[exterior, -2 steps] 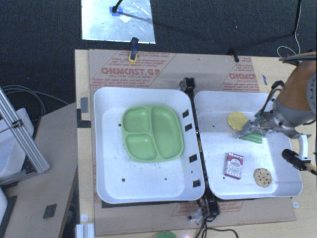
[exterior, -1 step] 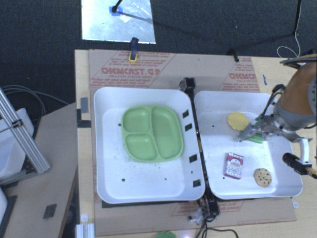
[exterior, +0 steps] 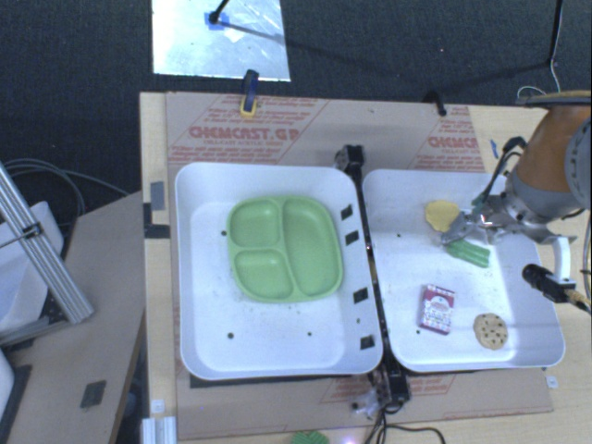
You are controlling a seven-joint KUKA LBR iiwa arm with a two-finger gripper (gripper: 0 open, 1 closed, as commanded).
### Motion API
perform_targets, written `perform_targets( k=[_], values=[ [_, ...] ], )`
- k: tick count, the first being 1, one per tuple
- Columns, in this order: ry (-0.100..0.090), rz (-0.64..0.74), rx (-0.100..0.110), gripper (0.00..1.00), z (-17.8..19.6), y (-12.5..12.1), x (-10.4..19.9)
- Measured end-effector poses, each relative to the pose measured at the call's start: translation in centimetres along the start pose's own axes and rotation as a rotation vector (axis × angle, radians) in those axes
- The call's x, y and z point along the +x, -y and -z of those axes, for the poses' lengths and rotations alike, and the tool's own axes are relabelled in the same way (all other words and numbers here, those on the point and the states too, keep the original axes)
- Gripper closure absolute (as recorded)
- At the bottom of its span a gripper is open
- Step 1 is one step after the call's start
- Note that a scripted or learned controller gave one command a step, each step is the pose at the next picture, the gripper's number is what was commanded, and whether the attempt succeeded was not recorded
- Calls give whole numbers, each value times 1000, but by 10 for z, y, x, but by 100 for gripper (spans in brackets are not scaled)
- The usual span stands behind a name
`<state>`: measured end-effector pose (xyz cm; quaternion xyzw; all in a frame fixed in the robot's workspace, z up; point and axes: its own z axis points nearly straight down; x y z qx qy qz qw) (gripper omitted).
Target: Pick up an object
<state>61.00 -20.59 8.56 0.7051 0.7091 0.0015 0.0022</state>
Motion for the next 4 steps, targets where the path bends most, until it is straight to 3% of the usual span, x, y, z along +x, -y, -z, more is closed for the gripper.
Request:
perform_targets(
  k=[1, 2, 3, 4],
  values=[
    [0, 1, 1, 100, 11, 1, 0],
    [1, 2, 0, 0, 11, 0, 0],
    [-3, -7, 9, 0, -2, 63, 0],
    [0, -4, 1, 100, 10, 58, 0]
  ],
)
